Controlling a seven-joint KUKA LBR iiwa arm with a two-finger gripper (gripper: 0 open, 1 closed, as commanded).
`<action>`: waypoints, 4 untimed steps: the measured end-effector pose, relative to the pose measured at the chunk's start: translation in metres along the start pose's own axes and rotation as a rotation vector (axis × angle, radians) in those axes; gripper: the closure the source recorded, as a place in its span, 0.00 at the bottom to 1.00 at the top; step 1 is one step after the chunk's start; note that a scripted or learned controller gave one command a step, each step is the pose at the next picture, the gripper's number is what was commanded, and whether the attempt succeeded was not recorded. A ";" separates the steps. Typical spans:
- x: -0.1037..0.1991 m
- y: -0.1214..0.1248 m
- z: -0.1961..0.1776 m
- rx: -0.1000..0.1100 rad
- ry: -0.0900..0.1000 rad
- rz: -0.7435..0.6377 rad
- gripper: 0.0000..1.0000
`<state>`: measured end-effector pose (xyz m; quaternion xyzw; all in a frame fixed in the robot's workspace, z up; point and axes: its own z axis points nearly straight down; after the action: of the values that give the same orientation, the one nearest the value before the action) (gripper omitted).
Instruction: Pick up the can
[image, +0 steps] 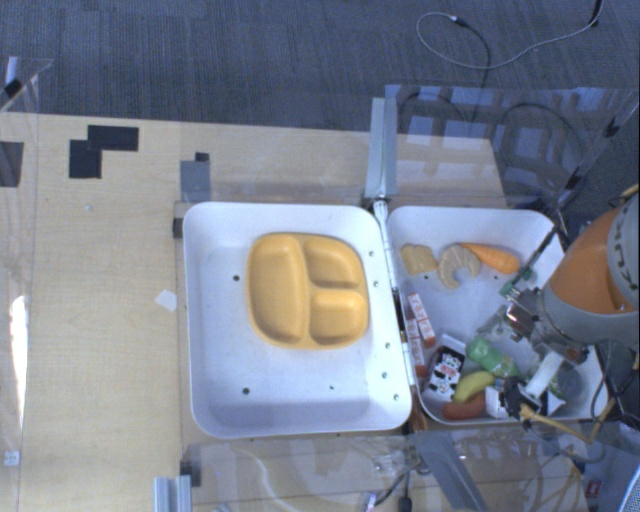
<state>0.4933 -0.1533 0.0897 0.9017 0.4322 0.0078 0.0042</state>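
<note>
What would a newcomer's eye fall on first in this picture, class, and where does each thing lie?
The yellow divided tray stands out first, alone in the middle of the left bin. Next comes the grey and orange arm at the right, reaching over the right bin, which is crowded with small toy foods along its near side.

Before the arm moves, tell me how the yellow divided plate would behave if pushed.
The yellow divided plate looks moulded and rigid, so it would likely slide whole rather than flex. It lies flat and wide in the left bin, so tipping or rolling seems unlikely. Its smooth rim may slip from a pinch.
</note>
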 end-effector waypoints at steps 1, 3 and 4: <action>-0.010 0.046 -0.017 0.010 -0.009 0.059 0.00; 0.020 0.030 0.002 0.003 -0.005 0.370 0.00; 0.076 0.083 0.005 0.006 -0.008 0.559 0.00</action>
<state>0.6058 -0.1456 0.0871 0.9860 0.1668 0.0036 0.0010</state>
